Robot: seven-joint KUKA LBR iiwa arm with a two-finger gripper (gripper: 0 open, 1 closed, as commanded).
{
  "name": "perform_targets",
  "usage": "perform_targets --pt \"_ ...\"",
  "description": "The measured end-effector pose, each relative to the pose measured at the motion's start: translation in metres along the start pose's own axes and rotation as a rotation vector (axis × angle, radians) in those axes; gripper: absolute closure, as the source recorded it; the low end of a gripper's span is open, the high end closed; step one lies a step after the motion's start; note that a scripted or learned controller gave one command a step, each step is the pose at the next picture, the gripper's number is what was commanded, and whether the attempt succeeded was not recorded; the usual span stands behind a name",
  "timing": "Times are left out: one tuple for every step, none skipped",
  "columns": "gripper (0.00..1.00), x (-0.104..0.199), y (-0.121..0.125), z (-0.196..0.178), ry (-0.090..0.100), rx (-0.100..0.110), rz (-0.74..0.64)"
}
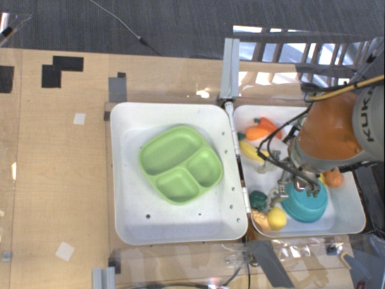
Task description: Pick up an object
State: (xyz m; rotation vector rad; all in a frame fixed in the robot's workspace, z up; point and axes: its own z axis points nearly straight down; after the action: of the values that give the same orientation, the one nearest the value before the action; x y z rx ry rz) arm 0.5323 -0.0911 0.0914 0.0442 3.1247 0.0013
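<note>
Gripper [281, 192] low in right bin [355, 221], teal bowl [307, 205] at 3 o'clock; finger state: can't tell.

In the right bin [355, 218] lie a teal bowl [308, 205], a yellow lemon [277, 219], a banana [249, 150], an orange carrot [260, 131] and a dark green piece [258, 198].

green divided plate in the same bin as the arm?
No: the green divided plate lies alone in the left bin, while the arm reaches into the right bin among the toy foods.
</note>
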Motion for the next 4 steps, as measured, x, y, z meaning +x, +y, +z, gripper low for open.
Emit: perform_targets --pt "0.0 -0.083 -0.001 0.003 0.001 0.005 0.2" --pt "0.0 -0.049 0.005 0.002 0.001 0.005 0.296" --pt "0.0 0.039 -0.025 -0.001 -0.002 0.003 0.413" --pt "1.0 0.033 -0.025 -0.014 -0.022 0.003 0.406"
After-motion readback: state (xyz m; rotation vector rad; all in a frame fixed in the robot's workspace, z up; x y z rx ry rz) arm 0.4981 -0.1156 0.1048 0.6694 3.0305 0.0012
